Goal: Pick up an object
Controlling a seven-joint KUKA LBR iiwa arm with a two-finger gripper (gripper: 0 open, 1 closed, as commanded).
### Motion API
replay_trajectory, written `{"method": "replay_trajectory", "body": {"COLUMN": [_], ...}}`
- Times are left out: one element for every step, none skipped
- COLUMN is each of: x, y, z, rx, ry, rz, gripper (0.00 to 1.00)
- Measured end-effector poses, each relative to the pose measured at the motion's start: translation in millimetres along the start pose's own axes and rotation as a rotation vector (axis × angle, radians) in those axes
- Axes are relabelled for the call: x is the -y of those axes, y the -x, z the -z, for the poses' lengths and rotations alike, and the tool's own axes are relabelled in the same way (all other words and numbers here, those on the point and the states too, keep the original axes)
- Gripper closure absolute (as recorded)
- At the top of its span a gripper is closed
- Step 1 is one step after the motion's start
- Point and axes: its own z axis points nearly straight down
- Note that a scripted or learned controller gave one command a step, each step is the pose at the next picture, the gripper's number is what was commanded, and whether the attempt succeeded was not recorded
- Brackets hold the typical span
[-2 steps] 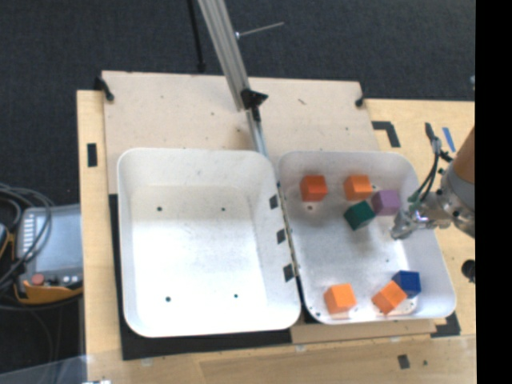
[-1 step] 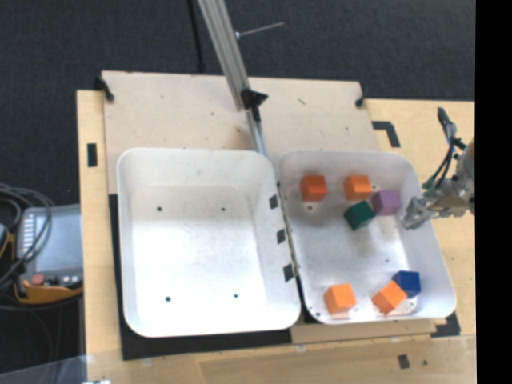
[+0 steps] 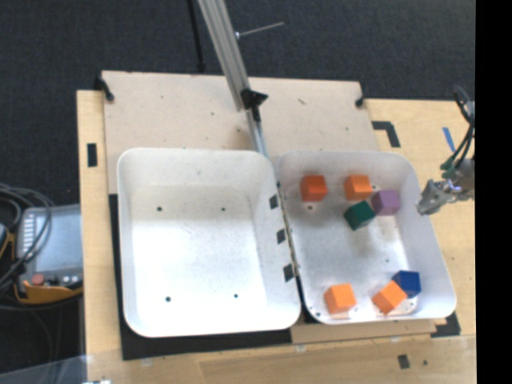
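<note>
Jaws point(image 3: 432, 198) hang at the right rim of the right bin point(image 3: 424, 238), just outside its wall; too small and blurred to tell whether open or shut, nothing seen between them. No target picked yet, by my read; any block counts. Nearest is the purple block point(image 3: 387, 202), touching the green block point(image 3: 360, 214) and just beside an orange block point(image 3: 358, 186). Risk: coming down on that cluster, a finger may land on a neighbour or wedge between two, pushing blocks apart instead of closing on one. Another orange block point(image 3: 314, 188) sits apart to the left, an easier take. Along the near wall: a lone orange block point(image 3: 340, 298), and an orange point(image 3: 390, 298) touching a blue point(image 3: 407, 282) in the corner, where the wall could block a finger. Left bin point(image 3: 128, 214) lies alongside; a metal post point(image 3: 228, 46) rises behind the bins on the tabletop point(image 3: 96, 350).
</note>
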Motion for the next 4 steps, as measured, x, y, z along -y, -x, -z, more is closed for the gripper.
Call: {"method": "replay_trajectory", "body": {"x": [-12, -27, -40, -48], "y": [-57, -108, -148, -204], "z": [1, -16, -27, -25], "rx": [-0.003, -0.002, -0.002, -0.003], "ry": [-0.006, -0.009, -0.011, -0.007], "rz": [0.002, 0.0, -0.001, 0.002], "gripper": [1.0, 1.0, 1.0, 1.0]}}
